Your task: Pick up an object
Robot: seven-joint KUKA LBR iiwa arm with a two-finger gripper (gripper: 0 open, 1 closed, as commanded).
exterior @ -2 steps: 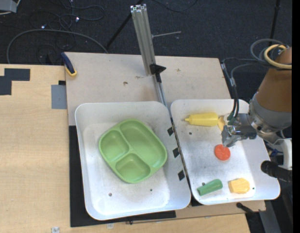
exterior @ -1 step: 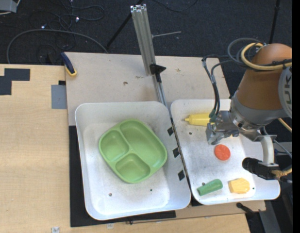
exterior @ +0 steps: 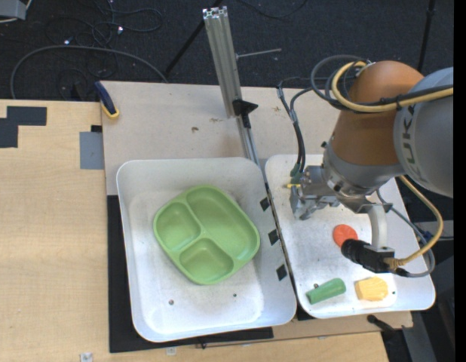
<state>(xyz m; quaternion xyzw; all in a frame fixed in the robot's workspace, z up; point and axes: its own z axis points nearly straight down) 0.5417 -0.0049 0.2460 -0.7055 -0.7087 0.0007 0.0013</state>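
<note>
The right white bin (exterior: 317, 253) holds three small things: an orange rounded piece (exterior: 342, 234) near the middle, a green cylinder (exterior: 326, 290) lying near the front, and a yellow chunk (exterior: 372, 289) beside it at the front right. My gripper (exterior: 303, 208) hangs over the back left part of this bin, left of the orange piece and apart from it. I see nothing held under it. The left white bin (exterior: 129, 225) carries a green divided plate (exterior: 206, 234).
An upright aluminium post (exterior: 222, 59) stands behind the bins, near the gap between them. A blue and yellow tool (exterior: 106, 100) lies on the bench at the back left. The arm's orange and grey wrist (exterior: 372, 127) looms over the right bin's back.
</note>
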